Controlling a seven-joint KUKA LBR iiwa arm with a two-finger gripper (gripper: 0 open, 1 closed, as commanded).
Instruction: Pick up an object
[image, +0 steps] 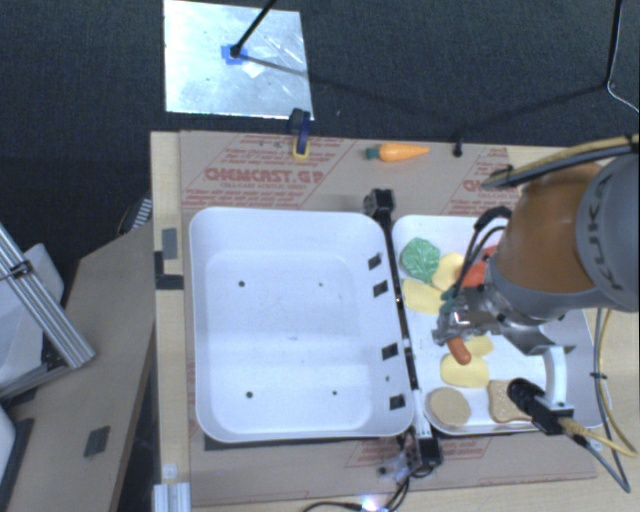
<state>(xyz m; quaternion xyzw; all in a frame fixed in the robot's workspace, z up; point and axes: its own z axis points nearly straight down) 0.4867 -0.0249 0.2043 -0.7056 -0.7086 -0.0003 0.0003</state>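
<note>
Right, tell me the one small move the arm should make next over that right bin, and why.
Probably a short, straight descent. The gripper hangs low in the right bin, directly above the small red sausage-like piece, with yellow pieces crowding it, so any sideways drift would likely hit a neighbour.

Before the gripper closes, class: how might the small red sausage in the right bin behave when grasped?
The sausage looks smooth and rounded, so it may roll or slip sideways. It appears small, probably light. It lies against yellow pieces, which could shift with it.
</note>
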